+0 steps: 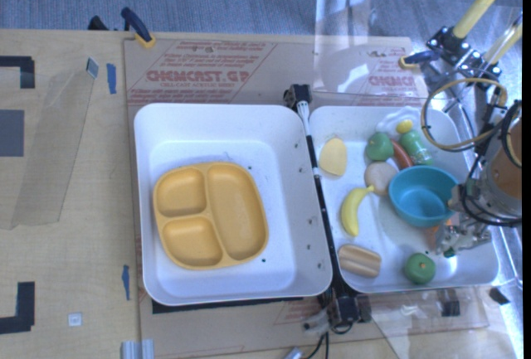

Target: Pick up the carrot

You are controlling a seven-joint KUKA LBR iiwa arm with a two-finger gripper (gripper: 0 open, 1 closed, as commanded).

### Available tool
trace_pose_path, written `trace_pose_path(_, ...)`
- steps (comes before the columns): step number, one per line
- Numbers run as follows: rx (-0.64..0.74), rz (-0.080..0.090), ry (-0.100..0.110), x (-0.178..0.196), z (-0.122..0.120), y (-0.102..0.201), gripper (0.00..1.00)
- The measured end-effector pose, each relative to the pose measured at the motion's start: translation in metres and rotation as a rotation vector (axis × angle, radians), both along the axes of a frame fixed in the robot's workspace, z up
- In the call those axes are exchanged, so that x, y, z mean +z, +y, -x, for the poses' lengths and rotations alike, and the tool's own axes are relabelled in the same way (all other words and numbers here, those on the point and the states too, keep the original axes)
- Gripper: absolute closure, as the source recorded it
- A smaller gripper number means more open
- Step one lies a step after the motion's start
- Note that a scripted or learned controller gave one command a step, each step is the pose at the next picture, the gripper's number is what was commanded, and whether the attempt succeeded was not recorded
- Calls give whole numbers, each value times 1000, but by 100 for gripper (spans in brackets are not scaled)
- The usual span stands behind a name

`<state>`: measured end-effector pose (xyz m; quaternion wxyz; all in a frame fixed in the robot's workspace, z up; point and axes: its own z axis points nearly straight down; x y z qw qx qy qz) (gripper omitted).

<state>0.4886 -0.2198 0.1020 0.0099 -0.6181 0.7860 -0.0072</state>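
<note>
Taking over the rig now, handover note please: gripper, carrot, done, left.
Gripper: low in the right bin, front right corner, between the blue bowl and a green ball; no carrot seen in it.
Carrot: probably the orange-red piece at the back of that bin, beyond the bowl, apart from the gripper.
Done: no pickup visible.
Left: reach the carrot, grasp it, lift it.

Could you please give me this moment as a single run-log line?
task: pick up carrot | gripper: low in right bin, beside blue bowl | carrot: not identified | grasp: none seen
</note>
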Motion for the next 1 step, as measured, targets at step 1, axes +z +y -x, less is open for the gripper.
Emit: trace_pose_path(1,269,8,11,-10,4,10,100)
